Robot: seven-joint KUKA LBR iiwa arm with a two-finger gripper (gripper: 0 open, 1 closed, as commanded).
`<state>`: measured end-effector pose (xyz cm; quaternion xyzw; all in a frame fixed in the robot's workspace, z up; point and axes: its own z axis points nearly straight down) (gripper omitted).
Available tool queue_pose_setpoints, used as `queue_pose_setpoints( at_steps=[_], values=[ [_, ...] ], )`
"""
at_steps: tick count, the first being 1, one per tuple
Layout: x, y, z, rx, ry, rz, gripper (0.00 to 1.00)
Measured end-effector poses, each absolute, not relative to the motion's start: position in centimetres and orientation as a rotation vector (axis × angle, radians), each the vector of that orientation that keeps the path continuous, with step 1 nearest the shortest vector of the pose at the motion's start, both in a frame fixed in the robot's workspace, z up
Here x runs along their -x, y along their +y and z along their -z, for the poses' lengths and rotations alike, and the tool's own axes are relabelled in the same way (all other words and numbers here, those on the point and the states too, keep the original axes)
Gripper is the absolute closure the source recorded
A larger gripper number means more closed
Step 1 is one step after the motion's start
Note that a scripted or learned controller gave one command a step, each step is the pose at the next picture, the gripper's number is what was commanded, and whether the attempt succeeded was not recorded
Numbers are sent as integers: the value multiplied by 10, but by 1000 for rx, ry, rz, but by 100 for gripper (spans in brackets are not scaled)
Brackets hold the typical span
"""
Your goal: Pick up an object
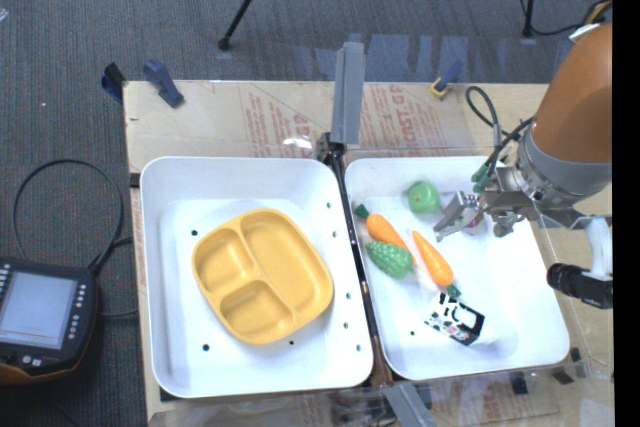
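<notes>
The right bin (530, 315) holds a green apple (423, 197), two orange carrots (383, 228) (433, 259), a bumpy green vegetable (390, 259) and a black-and-white patterned item (456, 320). My gripper (477, 222) hangs over the right bin's upper middle, just right of the apple and above the second carrot. Its fingers are spread open and nothing sits between them. The grey and orange arm (580, 115) comes in from the right.
The left bin (165, 215) carries a yellow divided plate (262, 273). A metal post (347, 100) stands behind the seam between the bins. A black fitting (580, 283) juts in at the right bin's right edge.
</notes>
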<state>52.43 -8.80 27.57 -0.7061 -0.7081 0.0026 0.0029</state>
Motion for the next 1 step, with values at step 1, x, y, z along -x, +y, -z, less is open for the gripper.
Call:
queue_pose_setpoints(
  at_steps=[1],
  values=[
    [-534,-118,-165,2076,-2336,-14,0]
  ],
)
